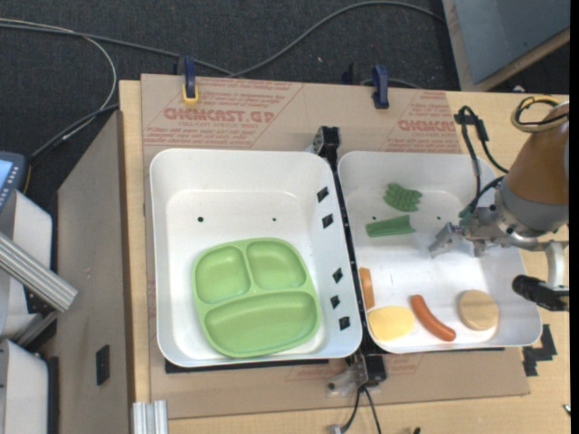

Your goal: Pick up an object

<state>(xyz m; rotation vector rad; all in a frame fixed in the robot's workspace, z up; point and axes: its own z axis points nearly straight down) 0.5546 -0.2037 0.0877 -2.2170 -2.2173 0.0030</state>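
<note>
I see the gripper [445,239] low inside the right bin [425,165], near its right wall, reaching leftward from the grey wrist. Its metal fingertips sit over bare white floor; I cannot tell how far apart they are, and I see nothing between them.

I take the green bean pod [390,227] as my landmark. It lies just left of the fingertips, apart from them, long axis running left to right with the right end tipped slightly up toward the far wall. Just beyond it, toward the far wall, sits a bumpy green piece [403,196]. Nearer me than the pod lies a red sausage [432,317], slanting from upper left to lower right. Left of that is a yellow round piece [391,322], and a thin orange stick [366,288] stands lengthwise along the divider wall. A tan round piece [478,310] sits right of the sausage, close to the near right corner.

Bare floor surrounds the pod on all sides.

Well left of the pod, in the left bin [172,242], rests a green divided plate [256,295] against the near side.
</note>
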